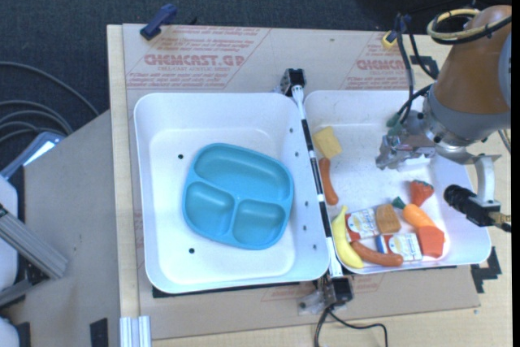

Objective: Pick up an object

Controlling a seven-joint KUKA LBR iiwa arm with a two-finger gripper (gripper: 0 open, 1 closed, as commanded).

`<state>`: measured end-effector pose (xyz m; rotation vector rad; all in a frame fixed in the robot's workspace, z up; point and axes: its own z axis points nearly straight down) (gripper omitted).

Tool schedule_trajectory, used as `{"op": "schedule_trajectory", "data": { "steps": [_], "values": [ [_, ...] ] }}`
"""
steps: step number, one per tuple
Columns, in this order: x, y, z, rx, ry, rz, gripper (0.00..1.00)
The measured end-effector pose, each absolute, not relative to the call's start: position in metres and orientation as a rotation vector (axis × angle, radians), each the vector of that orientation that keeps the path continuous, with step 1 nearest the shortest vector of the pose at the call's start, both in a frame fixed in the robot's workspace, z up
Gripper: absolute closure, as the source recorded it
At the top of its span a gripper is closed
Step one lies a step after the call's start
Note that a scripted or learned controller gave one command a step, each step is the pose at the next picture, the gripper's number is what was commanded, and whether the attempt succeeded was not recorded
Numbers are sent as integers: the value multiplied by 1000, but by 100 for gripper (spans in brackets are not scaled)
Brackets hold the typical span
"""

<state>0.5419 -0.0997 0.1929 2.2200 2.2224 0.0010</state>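
My gripper (400, 152) hangs over the middle of the right bin (361, 106), above bare white floor. A yellow cheese block (328, 142) lies to its left, with an orange sausage (327, 181) just below that by the bin's left wall. A strawberry (421, 193) and a carrot (417, 215) lie just below and right of the gripper. Along the front of the bin sit a banana (345, 240), a second sausage (377, 256), a small carton (367, 221) and a brown bread piece (388, 219). I see nothing held in the gripper.
The left bin (154, 175) holds a blue divided plate (237, 196). The grey arm (471, 85) comes in from the right over the right bin's far corner. A black fitting (467, 204) sits at that bin's right rim. Brown cardboard (203, 57) lies under both bins.
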Motion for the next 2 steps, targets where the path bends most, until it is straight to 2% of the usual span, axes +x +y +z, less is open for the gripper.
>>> {"op": "schedule_trajectory", "data": {
  "steps": [1, 2],
  "values": [
    [541, -100, 192, 2221, 2222, 0, 0],
    [521, -138, 85, 2223, 2222, -1, 0]
  ]
}}
